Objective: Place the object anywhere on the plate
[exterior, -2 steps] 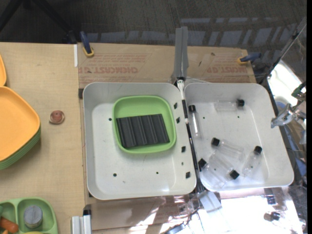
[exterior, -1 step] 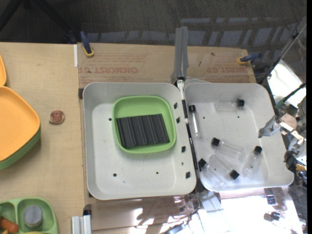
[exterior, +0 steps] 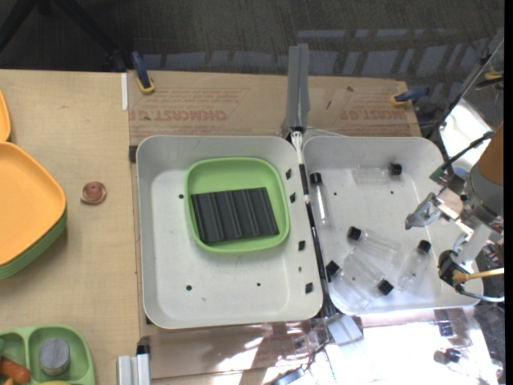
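Square green plate [exterior: 237,205] w/ a dark ridged mat. Clear plastic bottles [exterior: 371,265], black caps. Gripper [exterior: 422,213] above right bin [exterior: 377,152]; can't tell how it's set.

Green plate [exterior: 237,176] in left bin; clear vials [exterior: 377,265] scattered in right.

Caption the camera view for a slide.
Green plate holding a dark ridged block in left bin; clear black-capped vials scattered in right bin.

Plate [exterior: 236,169]: you see matt green plastic, with a ribbed dark insert [exterior: 237,215].
Bins [exterior: 160,239]: smooth white plastic.
Vials [exterior: 375,261]: clear, glossy, black-capped.
Counter [exterior: 64,111]: pale wood.
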Robot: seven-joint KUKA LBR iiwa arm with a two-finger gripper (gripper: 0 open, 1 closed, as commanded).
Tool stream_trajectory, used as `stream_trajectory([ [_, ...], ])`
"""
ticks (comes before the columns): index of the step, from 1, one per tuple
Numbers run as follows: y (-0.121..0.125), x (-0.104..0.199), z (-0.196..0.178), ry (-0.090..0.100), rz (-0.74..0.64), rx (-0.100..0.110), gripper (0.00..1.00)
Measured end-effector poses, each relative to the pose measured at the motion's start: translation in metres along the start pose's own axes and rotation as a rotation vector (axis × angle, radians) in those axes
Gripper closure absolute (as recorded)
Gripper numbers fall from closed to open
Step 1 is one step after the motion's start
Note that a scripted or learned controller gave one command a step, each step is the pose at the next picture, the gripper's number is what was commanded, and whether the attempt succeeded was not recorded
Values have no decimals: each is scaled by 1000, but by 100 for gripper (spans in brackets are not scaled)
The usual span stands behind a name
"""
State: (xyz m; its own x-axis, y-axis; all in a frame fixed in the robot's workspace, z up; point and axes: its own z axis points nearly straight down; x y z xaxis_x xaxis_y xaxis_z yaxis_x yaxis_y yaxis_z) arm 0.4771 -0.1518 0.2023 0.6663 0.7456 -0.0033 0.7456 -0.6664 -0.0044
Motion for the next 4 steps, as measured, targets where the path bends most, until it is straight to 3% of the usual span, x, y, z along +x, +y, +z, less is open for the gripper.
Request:
stream_trajectory([
  [1,-27,30,0,-1,166,1,0],
  [2,14,-16,-48,-1,375,-1,0],
  [3,19,-23,29,-1,406,2,0],
  [4,52,-45,-74,-1,632,-1,0],
])
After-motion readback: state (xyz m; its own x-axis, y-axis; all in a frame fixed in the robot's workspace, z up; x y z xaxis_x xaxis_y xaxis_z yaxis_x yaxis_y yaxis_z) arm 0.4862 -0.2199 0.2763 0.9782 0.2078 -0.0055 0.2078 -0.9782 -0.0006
